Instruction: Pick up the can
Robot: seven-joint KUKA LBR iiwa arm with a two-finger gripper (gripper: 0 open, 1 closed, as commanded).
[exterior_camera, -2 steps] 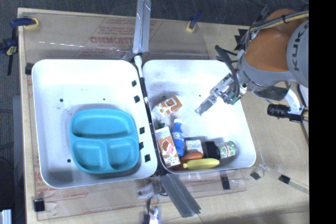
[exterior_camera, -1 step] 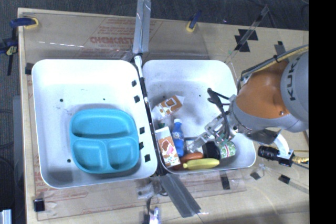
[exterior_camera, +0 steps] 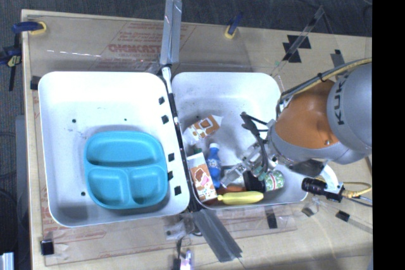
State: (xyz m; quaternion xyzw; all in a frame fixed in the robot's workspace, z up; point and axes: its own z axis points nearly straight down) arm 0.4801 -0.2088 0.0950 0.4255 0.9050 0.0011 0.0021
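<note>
The can (exterior_camera: pixel 274 181), small with a green and white label, lies on its side at the front right corner of the right bin (exterior_camera: pixel 228 88). My gripper (exterior_camera: pixel 248 167) hangs low over the front of that bin, just left of the can and above the clutter. From this angle I cannot make out whether it touches the can. The grey arm with its orange band (exterior_camera: pixel 304 123) reaches in from the right and hides the bin's right wall.
Near the gripper lie a yellow banana (exterior_camera: pixel 241 197), a blue bottle (exterior_camera: pixel 214 158), a brown and white carton (exterior_camera: pixel 201 178), and a second carton (exterior_camera: pixel 205 126) farther back. A blue divided tray (exterior_camera: pixel 125 169) sits in the left bin (exterior_camera: pixel 76 98).
</note>
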